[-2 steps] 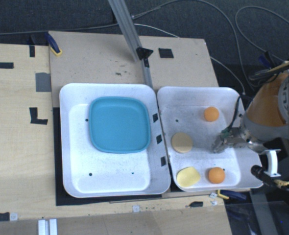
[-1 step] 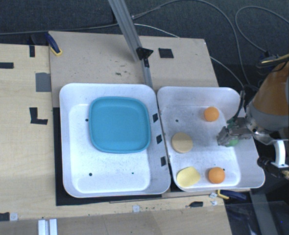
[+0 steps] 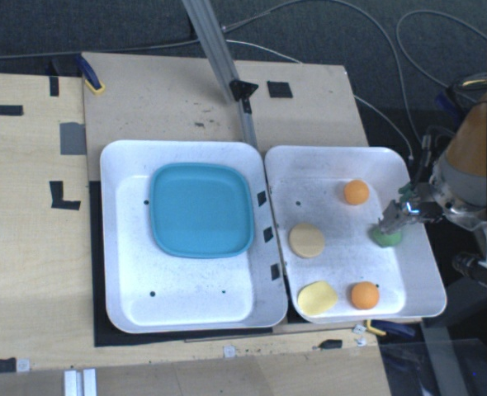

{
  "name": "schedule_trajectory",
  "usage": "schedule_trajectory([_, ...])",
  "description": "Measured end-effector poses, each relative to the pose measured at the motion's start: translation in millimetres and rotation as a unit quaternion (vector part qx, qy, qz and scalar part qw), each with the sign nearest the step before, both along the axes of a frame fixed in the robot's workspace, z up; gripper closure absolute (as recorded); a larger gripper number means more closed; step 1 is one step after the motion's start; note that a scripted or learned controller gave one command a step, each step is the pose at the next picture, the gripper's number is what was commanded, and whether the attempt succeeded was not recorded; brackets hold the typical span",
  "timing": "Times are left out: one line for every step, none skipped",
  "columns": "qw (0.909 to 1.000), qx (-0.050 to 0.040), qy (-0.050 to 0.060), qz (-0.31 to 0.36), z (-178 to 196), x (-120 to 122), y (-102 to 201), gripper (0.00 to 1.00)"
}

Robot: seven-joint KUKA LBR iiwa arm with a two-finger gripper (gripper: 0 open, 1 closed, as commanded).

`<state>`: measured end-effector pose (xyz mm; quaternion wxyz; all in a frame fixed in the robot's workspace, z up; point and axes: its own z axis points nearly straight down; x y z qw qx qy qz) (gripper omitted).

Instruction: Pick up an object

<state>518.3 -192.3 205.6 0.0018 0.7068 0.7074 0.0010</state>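
Observation:
The right bin (image 3: pixel 408 295) holds two orange balls, one at the back (image 3: pixel 356 192) and one at the front (image 3: pixel 364 294). A tan round piece (image 3: pixel 307 241) lies near the bin's left side, and a yellow round piece (image 3: pixel 316 298) lies in front of it. A small green object (image 3: pixel 386 238) sits by the right wall. My gripper (image 3: pixel 394 219) hangs directly over the green object, low in the bin and at its top. The arm comes in from the right.
The left bin (image 3: pixel 124 304) carries a square blue plate (image 3: pixel 200 209). A grey pole (image 3: pixel 215 35) slants down to the bins' back edge. Cables lie on the dark floor behind the bench.

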Motion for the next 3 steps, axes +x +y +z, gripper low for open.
schedule_trajectory([1.0, 0.0001, 0.0, 0.0, 45, 1, 0, 1.0])
schedule_trajectory([1.0, 0.001, 0.003, 0.001, 33, 23, 42, 1.0])
schedule_trajectory([1.0, 0.001, 0.002, 0.002, 41, 48, 87, 1.0])
